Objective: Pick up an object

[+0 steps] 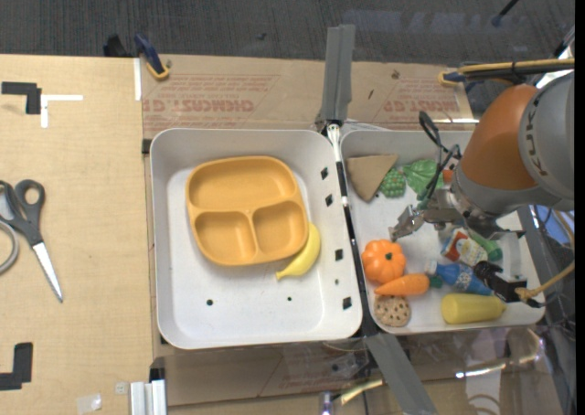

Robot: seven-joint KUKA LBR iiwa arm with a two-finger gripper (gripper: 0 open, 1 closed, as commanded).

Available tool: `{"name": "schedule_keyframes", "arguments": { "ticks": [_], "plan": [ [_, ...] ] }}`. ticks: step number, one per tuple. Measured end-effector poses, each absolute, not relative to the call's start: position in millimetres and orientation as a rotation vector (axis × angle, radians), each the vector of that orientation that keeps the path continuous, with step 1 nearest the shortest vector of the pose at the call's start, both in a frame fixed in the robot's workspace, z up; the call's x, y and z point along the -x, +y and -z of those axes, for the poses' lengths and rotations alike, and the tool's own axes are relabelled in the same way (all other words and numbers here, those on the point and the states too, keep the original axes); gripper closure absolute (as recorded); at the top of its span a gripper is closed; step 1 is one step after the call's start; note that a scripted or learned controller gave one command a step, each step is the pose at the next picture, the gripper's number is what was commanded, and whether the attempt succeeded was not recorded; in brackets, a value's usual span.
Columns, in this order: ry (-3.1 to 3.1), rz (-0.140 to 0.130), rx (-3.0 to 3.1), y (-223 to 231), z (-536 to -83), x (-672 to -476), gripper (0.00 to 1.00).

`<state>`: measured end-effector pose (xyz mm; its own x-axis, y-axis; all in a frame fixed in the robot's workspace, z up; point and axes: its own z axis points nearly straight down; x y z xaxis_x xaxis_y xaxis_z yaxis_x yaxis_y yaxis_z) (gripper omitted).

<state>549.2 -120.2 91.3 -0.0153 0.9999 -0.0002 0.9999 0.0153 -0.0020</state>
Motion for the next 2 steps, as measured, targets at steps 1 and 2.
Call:
{"name": "schedule_keyframes", "arguments": {
  "ticks": [1, 2],
  "plan": [
    [-2.137, -0.004, 2.305, -147.0, -97.8, -635.6, 0.00],
    [-2.142, -0.007, 2.302, -146.9, -107.3, -636.1, 1.00]
  ]
}}
